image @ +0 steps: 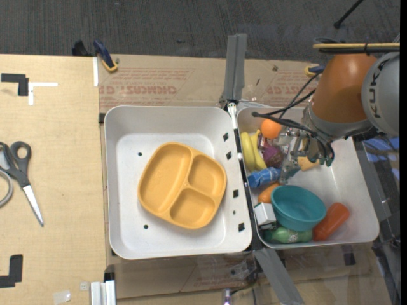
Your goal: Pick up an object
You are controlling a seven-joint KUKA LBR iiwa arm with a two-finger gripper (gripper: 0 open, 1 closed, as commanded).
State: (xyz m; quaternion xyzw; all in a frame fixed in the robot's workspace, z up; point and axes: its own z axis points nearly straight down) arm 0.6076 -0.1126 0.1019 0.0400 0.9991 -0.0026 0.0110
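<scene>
The task is judged to be at an early stage — nothing is seen lifted, and no object is shown between the fingers of the tool point(297, 152). The tool is lowered over the upper middle of the right bin point(364, 229), among the clutter there; whether it is open or closed cannot be told, since it is seen from above and partly masked by the wrist and cables. What remains, as far as can be judged, is the whole of the grasp and the lift.

The candidates for picking are gathered in the right bin. One orange point(271, 128) is seen at the top, one banana point(250, 151) along the left wall, one blue bottle point(263, 177) just below it, and a dark purple item point(272, 152) beside the tool, too small to identify. One teal bowl point(298, 207) is set low in the middle, with one red-orange carrot point(331, 221) to its right and a green item point(285, 236) just beneath it. A small white block point(264, 213) lies by the left wall.

In the left bin point(121, 189) a single thing is held — one yellow tray point(182, 185) with three compartments. On the tabletop point(57, 183), well apart to the left, one pair of scissors point(24, 180) is laid.
</scene>
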